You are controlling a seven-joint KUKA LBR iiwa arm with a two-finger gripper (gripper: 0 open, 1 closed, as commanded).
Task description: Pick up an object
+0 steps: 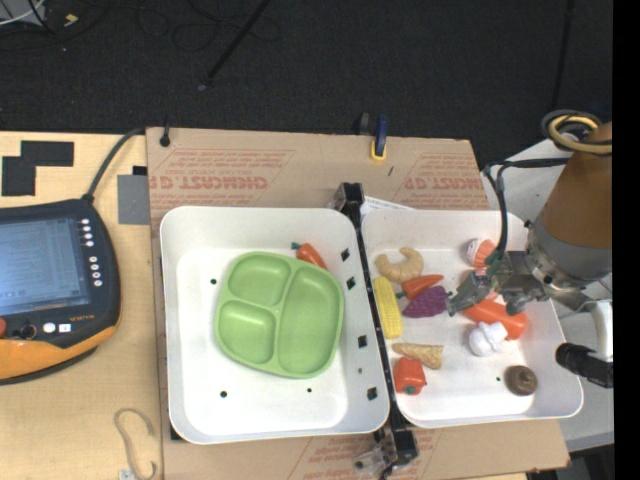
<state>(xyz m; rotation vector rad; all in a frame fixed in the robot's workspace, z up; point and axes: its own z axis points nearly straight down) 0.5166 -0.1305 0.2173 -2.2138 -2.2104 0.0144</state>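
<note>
Currently the gripper (478, 293) sits low in the right bin (560, 393), among toy foods. Whether it is spread or pinching cannot be told; dark metal blocks the tips. Nothing visibly held. Just left of it lies a purple piece (425, 303), with a red piece (420, 286) touching that. Directly beneath and right of it, an orange carrot (497, 315); below that, a white item (486, 340). Far left of it, a green divided plate (280, 315) in the left bin (190, 368).
</note>
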